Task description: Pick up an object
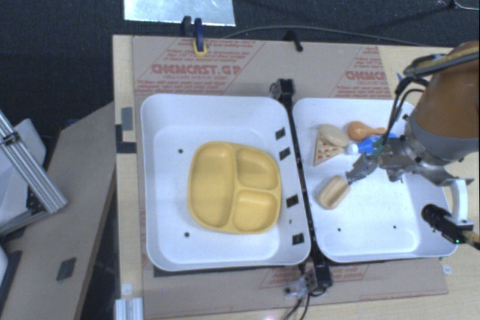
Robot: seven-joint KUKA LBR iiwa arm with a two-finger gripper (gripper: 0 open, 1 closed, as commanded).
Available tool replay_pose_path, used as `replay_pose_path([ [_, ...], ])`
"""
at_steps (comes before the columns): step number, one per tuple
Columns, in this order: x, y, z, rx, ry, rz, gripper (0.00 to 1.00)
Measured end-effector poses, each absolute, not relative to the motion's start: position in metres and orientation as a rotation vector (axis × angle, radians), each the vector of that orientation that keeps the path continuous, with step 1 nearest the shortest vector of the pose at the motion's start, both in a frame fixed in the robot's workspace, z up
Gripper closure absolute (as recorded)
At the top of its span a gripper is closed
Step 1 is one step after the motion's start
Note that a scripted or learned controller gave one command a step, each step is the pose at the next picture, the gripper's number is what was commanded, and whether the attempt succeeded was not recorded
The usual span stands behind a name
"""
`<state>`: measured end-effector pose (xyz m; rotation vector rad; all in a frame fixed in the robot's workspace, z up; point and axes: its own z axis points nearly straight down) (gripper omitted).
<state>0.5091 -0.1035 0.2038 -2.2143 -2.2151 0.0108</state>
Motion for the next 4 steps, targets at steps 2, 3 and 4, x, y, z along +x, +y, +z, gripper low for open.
replay_pose_path([
  [2, 0.509, -0.098, 0.149, -2.217, -2.222, 0.002, 0.0],
  [3, 0.504, -0.099, 0.089, -2.217, -2.22, 0.0, 0.0],
  [4, 0.507, -0.099, 0.088, -2.222, -2.224, -0.009, 0.0],
])
